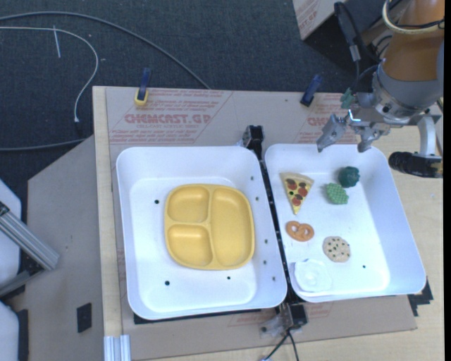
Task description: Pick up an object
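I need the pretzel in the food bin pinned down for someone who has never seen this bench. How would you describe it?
Look in the right-hand white bin, the one with the small toy foods. The pretzel lies near that bin's left wall, just below the pizza slice and left of the cookie. It is the orange-brown twisted loop with holes through it; the cookie is solid, pale and speckled.

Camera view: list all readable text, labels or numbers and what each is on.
"CHEMCAST GP", red print, on the brown board behind the left bin.
The same red print appears behind the right bin, partly hidden by the gripper; not readable in full.
Red print on the cardboard box at the top edge: too small to read.
No text on the yellow tray or the toy food.
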Robot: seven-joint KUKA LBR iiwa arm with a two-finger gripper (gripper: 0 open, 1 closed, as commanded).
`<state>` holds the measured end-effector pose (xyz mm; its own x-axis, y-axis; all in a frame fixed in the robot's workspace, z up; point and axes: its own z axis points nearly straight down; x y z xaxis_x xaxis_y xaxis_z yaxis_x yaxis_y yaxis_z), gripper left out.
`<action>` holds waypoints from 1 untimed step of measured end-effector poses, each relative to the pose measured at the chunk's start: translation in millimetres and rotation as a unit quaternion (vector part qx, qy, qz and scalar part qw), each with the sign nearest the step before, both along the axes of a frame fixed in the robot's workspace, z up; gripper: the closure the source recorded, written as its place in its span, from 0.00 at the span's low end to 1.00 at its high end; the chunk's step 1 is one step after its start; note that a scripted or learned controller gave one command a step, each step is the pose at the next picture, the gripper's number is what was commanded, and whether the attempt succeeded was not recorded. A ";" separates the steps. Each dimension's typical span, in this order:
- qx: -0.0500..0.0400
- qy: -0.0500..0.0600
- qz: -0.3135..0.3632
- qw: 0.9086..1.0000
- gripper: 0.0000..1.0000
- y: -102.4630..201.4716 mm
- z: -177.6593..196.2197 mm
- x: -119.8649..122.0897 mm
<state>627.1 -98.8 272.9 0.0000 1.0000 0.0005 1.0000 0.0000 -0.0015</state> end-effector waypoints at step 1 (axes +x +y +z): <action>0.000 0.002 0.000 1.000 0.00 -7.8 -56.3 -5.2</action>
<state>621.9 -106.6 216.6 0.0008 1.0000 0.0011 1.0000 -0.0008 -0.0060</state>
